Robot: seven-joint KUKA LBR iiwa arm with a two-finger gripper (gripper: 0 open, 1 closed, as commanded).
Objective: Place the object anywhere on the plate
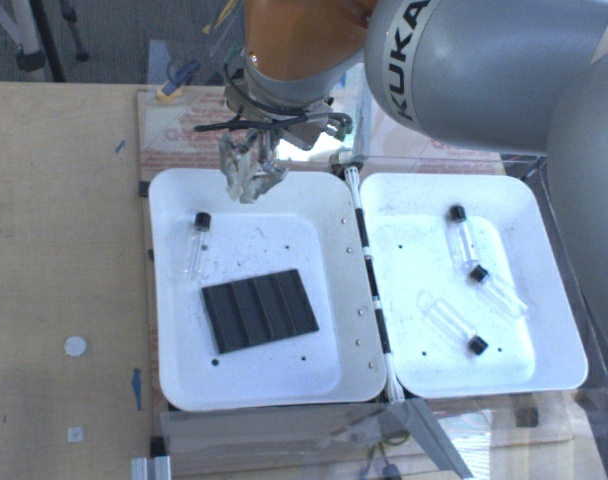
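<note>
The gripper (250,180) hangs over the back edge of the left bin (174,368), fingers apparently drawn together on nothing, while a capped vial (197,240) lies loose just beside the ridged black plate (259,311), not yet on it.

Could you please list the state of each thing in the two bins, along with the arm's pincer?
Pincer: hovering over the left bin's far edge, nothing seen between its fingers.
Black ridged plate: lying flat in the left bin, nothing on it.
Vial in left bin: lying down, capped, beside the plate, apart from it.
Three vials in right bin: lying down, capped.
</note>
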